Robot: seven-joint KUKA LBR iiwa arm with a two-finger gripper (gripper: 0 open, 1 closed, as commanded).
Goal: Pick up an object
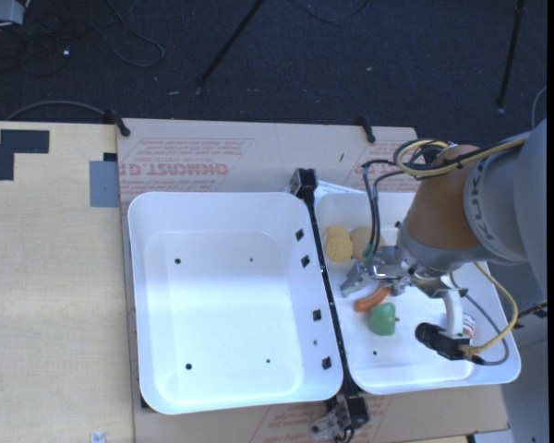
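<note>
Down in the right bin (pixel 499 363), the gripper (pixel 369 278) is low over the objects, but I cannot tell if the jaws are open or closed. Touching it from below lies an orange piece (pixel 372 298), then a green object (pixel 382 318). A yellow round object (pixel 338 243) sits up-left of the gripper

We cannot tell how the tool (pixel 374 280) stands; the arm (pixel 462 210) hides much of the right bin (pixel 397 377) beneath it.
</note>
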